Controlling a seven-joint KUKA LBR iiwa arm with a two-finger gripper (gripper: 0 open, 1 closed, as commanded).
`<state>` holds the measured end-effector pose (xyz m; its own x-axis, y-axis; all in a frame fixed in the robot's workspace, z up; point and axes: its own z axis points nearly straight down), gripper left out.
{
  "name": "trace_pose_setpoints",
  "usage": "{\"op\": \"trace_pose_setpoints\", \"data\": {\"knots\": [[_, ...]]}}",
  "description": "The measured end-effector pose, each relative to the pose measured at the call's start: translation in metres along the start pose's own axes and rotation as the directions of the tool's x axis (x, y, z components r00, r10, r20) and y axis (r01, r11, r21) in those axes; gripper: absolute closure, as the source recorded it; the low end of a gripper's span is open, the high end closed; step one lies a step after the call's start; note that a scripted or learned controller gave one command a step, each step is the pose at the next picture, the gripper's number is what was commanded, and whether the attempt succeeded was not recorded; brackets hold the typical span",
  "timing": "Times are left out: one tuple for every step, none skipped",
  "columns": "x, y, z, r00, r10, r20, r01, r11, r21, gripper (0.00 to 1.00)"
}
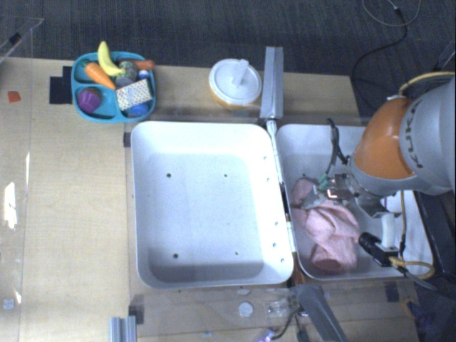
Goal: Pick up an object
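Note:
A crumpled pink cloth [332, 235] lies in the right bin [308, 142], reaching from the bin's middle down to its near wall. My gripper [320, 194] sits low over the cloth's upper left part, touching or nearly touching it. The grey arm with its orange band [381, 148] comes in from the right and hides the right half of that bin. From this angle the wrist covers the gripper's tips.
The left bin [206, 205] stands beside the right one, with a metal divider [271, 84] rising behind their shared wall. A blue tray of toy food [114, 85] and a white lidded tub [236, 83] stand on the bench behind the bins. Cables [388, 258] hang by the arm.

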<state>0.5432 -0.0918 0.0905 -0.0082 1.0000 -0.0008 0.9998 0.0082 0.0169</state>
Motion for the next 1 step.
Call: {"op": "trace_pose_setpoints", "data": {"knots": [[-0.0248,0.0581,0.0025,0.999,-0.047,0.001,0.047,0.999,0.004,0.0]]}}
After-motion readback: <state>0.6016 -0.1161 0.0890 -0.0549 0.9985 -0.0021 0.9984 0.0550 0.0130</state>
